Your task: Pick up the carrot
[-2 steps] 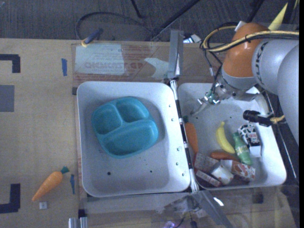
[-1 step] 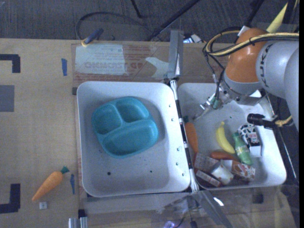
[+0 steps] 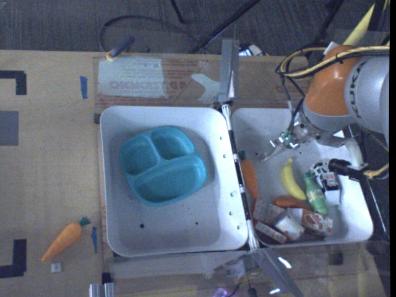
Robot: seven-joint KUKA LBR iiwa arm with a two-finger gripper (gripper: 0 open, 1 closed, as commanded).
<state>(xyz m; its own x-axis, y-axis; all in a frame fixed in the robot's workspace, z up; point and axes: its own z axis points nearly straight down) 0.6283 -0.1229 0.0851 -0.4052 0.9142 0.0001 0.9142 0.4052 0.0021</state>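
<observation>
An orange carrot (image 3: 249,178) with a green top lies along the left wall of the right bin (image 3: 265,124), pointing toward the front. A second toy carrot (image 3: 62,240) lies outside the bins on the wooden bench at the front left. My gripper (image 3: 281,142) hangs over the back middle of the right bin, up and to the right of the carrot in the bin and clear of it. Nothing shows between its tips.
A yellow banana (image 3: 292,179), a green bottle (image 3: 314,193), a smaller orange piece (image 3: 291,203) and several small food boxes (image 3: 275,220) crowd the front of the right bin. The left bin (image 3: 117,125) holds a blue divided plate (image 3: 162,164).
</observation>
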